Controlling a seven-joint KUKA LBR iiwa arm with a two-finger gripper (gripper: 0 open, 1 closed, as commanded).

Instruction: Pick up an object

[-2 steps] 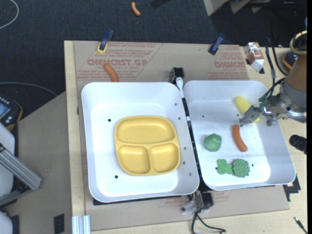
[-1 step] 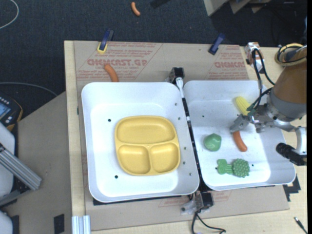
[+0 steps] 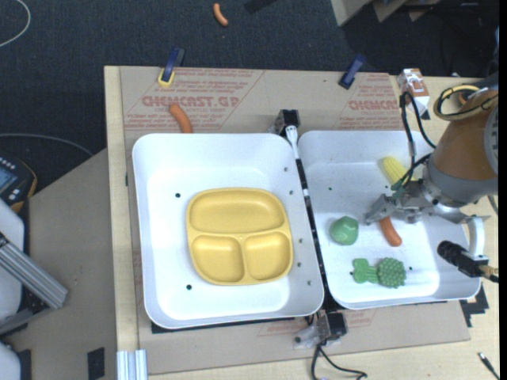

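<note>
In the right bin (image 3: 341, 291) lie a green round piece (image 3: 344, 230), a green broccoli toy (image 3: 381, 272), a small orange carrot (image 3: 390, 232) and a yellow corn piece (image 3: 393, 168). My gripper (image 3: 390, 210) hangs low over the bin's middle, just above the carrot and right of the green round piece. The arm with its orange band (image 3: 465, 145) reaches in from the right. Nothing is seen between the fingers.
The left bin (image 3: 158, 172) holds a yellow three-compartment plate (image 3: 238, 236). An orange sausage-shaped toy (image 3: 181, 118) lies on the bench behind the left bin, another (image 3: 220, 13) on the dark floor. Clamps sit at the bench's back edge, cables by the arm.
</note>
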